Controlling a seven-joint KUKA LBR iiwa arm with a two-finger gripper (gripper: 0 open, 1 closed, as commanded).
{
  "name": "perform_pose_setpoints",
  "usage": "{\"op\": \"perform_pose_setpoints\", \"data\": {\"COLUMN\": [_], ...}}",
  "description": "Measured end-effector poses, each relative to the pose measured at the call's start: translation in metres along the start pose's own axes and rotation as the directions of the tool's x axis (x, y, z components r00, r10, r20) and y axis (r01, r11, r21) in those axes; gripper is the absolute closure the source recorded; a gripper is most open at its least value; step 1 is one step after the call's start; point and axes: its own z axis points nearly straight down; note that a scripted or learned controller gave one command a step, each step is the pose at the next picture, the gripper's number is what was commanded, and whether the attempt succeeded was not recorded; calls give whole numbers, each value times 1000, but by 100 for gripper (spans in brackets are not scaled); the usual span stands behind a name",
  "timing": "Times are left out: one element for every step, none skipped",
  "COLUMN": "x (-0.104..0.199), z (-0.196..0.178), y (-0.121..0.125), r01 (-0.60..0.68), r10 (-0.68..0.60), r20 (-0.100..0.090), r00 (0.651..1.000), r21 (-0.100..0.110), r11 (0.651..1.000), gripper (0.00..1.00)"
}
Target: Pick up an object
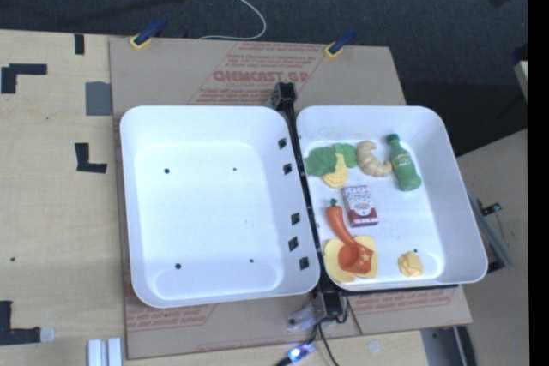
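The right bin (455, 184) holds several toy foods. A green bottle (401, 162) lies near its far right, with a tan curved piece (372, 158) just left of it. A green leafy piece (328, 159) and a small yellow piece (336, 177) sit by the bin's left wall. A red and white carton (358, 206) lies mid-bin. An orange carrot (340, 223) points toward a yellow plate-like piece (350, 260) with a red item on it. A small yellow lump (411, 264) rests near the front right corner.
The left bin (146, 210) stands beside the right one, joined by a black clipped divider (296, 184). Both rest on a cardboard sheet (249, 73) clamped to the wooden bench. A cable (244, 4) trails at the back.
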Motion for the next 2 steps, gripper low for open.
{"op": "perform_pose_setpoints", "data": {"x": [0, 1], "z": [-10, -20], "y": [1, 2], "r01": [1, 1], "r10": [-1, -1], "r20": [1, 2], "r00": [1000, 1000], "r21": [-1, -2], "r11": [1000, 1000], "gripper": [100, 100]}}
